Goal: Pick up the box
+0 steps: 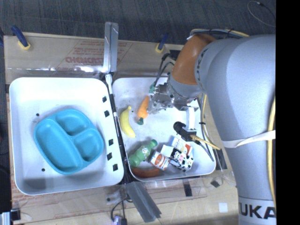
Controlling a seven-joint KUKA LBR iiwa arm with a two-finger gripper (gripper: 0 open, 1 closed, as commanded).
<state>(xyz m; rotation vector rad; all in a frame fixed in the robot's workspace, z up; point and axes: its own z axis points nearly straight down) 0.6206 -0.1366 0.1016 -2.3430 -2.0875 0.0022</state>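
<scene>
The box point(180, 154), white with red and black print, lies near the front right corner of the right bin point(206, 170). A smaller white and orange carton point(161, 159) rests against its left side. My gripper point(155, 101) hangs over the back middle of that bin, well behind the box, right beside the top of an orange carrot point(142, 109). Nothing shows as held.
A yellow banana point(126, 122) lies by the right bin's left wall. A green bottle point(141, 153) and a reddish sausage point(146, 172) sit at the front, left of the box. The left bin point(23, 93) holds a blue divided plate point(69, 140).
</scene>
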